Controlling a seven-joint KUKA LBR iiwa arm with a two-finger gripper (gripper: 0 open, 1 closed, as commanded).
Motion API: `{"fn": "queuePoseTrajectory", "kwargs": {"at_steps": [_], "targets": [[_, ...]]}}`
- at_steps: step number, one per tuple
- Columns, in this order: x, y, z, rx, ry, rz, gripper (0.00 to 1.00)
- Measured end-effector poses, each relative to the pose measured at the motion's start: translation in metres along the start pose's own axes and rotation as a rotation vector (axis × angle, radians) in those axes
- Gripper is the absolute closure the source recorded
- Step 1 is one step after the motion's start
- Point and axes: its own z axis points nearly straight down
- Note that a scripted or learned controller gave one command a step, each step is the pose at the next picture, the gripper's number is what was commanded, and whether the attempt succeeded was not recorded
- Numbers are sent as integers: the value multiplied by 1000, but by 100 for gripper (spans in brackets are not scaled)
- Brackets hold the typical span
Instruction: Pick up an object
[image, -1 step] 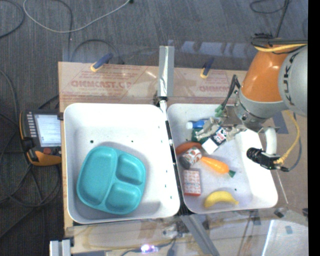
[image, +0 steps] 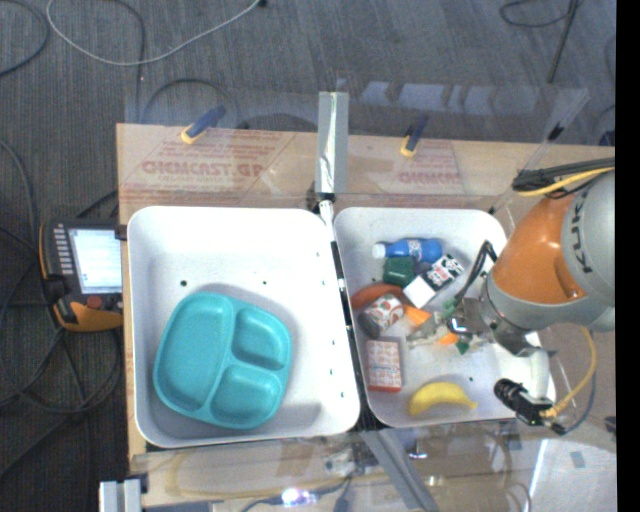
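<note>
Banana (image: 441, 398) — yellow, curved, lying flat

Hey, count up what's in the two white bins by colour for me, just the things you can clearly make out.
Teal: 1, the divided plate in the left bin.
Yellow: 1, the banana in the right bin.
Blue: 1, the bottle.
Green: 1, the small block.
Red: 1, the flat packet.
Total: 5. More small items lie clustered near the tool, too jumbled to sort.

Two white bins (image: 160, 235), one teal tray (image: 222, 358), one banana (image: 441, 398)
</note>
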Motion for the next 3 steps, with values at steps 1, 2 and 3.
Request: {"fn": "queuePoseTrajectory", "kwargs": {"at_steps": [1,2,3], "targets": [[-3,51,1,-2,-1,21,0],[-3,51,-6,1,1,21,100],[84,34,-143,14,-2,41,100]]}}
